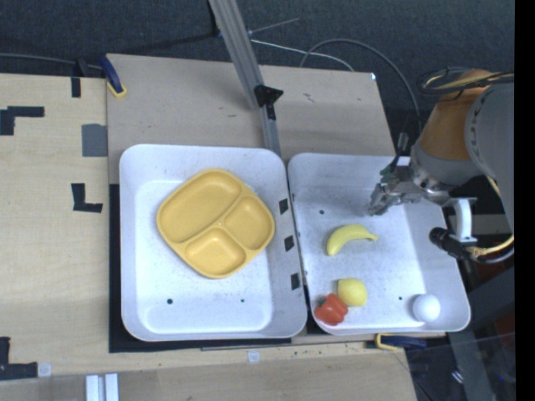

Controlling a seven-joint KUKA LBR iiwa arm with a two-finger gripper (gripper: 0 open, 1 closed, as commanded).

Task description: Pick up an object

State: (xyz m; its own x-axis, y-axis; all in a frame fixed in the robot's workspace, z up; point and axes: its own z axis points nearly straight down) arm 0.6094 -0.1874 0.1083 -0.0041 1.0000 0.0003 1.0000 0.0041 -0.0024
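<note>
Where the grey arm with its orange band reaches in from the right, its hand sits low over the upper part of the right bin; whether it is spread or pressed together I cannot tell, and nothing shows pinched in it; just below and to the left of it, apart from it, a yellow banana lies on the bin floor with its curve arching upward; nearer the front edge a yellow lemon rests touching a red tomato-like fruit, which sits at the bin's front left corner; a white ball lies well apart from them in the front right corner; the left bin holds a yellow divided plate with three compartments, lying flat and turned at an angle in its upper half; both bins stand side by side on the wooden surface, touching along their inner rims; a grey metal pole slants down from the top to the seam between them.
</note>
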